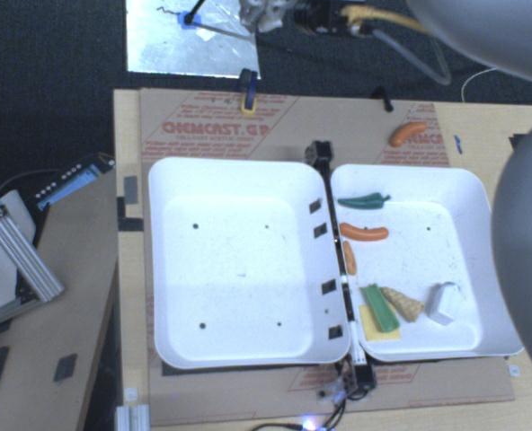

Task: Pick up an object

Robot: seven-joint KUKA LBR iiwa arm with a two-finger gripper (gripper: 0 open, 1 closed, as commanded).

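The gripper (268, 7) hangs at the top of the view, about twelve o'clock, above the dark floor and the silver sheet (190, 25), well clear of both bins. I cannot tell how the claw stands. Nothing shows within it, so I record no hold.

Left bin (172, 187): bare white floor with a few dark dots.

Right bin (473, 191): all the candidates lie here, toward its left wall.
- Green pepper (365, 201) at about eleven o'clock in the bin.
- Sausage (364, 233) just below it, lying crosswise.
- Small orange piece (350, 258) against the divider wall, lengthwise.
- Green block (380, 306) lying over a yellow block (377, 323) at about seven o'clock, touching.
- Tan cone (404, 303) just beside the green block.
- Grey block (441, 303) at about five o'clock, apart from the cone.

A second sausage (408, 134) lies outside on the board (212, 128), beyond the right bin's far rim.

Judgement: the task is at its start; no approach is made and no object is chosen. The next move calls for carrying the arm toward six o'clock over the right bin, picking a target and descending. The first sausage and the grey block look the better choices, each having free floor around it. The green, yellow and tan cluster risks a double or slipping contact; the orange piece sits too close to the wall.
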